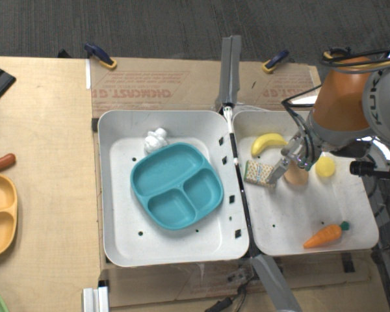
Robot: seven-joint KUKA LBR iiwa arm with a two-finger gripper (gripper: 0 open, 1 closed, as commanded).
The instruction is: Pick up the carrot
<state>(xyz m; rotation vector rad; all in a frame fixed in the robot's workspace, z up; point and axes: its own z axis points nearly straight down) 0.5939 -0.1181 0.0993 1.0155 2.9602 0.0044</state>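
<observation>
The carrot (325, 235) lies in the right bin (357, 200), down in its near right corner, orange body pointing left and the green top toward the right wall, with bare white floor around it. It is well apart from my pincer (285, 166), which hangs farther up the same bin near its left side, tilted down and to the left from my grey wrist and the orange band above it. My pincer's tip sits just beside a small patterned packet (260, 173), touching or nearly so, and I cannot tell from this angle whether my fingers are wide or narrow; nothing shows clearly between them. Above the packet a yellow banana (268, 143) curves along the back of the bin. On the other side of my wrist a peach-coloured round thing (298, 175) sits partly under me, and a yellow lemon (325, 168) lies just to its right. The left bin (117, 194) holds a teal divided plate (175, 184) with three compartments, and a small white object (156, 139) rests at the plate's far edge. Out on the desk (45, 174), at the left, lie an orange tray (0, 214) and a reddish sausage (0, 162).
</observation>
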